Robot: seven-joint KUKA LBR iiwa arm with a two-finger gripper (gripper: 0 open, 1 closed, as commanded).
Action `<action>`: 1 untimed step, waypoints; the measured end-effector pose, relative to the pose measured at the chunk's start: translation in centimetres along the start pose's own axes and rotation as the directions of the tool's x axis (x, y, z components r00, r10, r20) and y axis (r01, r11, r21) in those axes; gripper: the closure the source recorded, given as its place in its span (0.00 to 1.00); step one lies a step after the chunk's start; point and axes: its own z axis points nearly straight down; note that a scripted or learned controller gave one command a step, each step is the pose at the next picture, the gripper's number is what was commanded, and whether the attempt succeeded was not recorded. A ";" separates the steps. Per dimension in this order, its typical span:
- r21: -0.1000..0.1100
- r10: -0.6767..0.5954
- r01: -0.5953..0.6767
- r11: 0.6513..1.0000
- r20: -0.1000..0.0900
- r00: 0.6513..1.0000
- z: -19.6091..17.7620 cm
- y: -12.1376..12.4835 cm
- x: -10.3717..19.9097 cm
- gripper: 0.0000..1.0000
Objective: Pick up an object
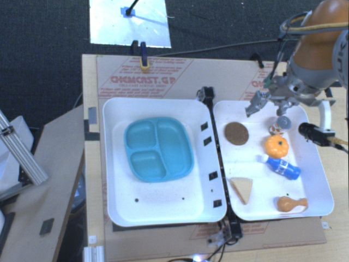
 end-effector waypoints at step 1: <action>-0.012 -0.002 0.002 1.000 0.001 1.000 -0.7 0.2 0.0 0.00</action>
